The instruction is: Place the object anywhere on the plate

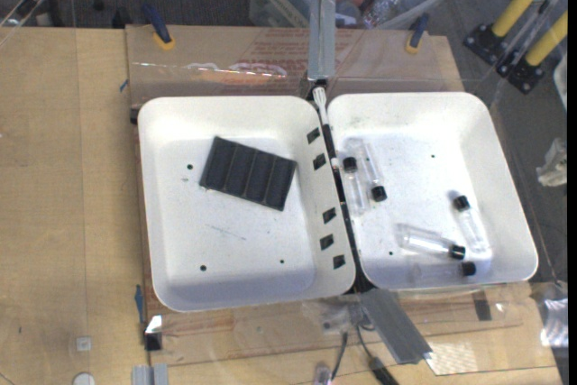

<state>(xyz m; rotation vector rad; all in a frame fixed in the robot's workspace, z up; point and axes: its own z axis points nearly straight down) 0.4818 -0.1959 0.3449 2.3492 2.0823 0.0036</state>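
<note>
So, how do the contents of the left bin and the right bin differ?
The left bin holds one thing, a dark ribbed plate; the right bin holds several clear vials with black caps. The plate is flat, opaque and rectangular; the vials are transparent tubes lying on their sides. The plate lies near its bin's upper middle; the vials are scattered. Both bins are shallow, white and similar in size.
</note>
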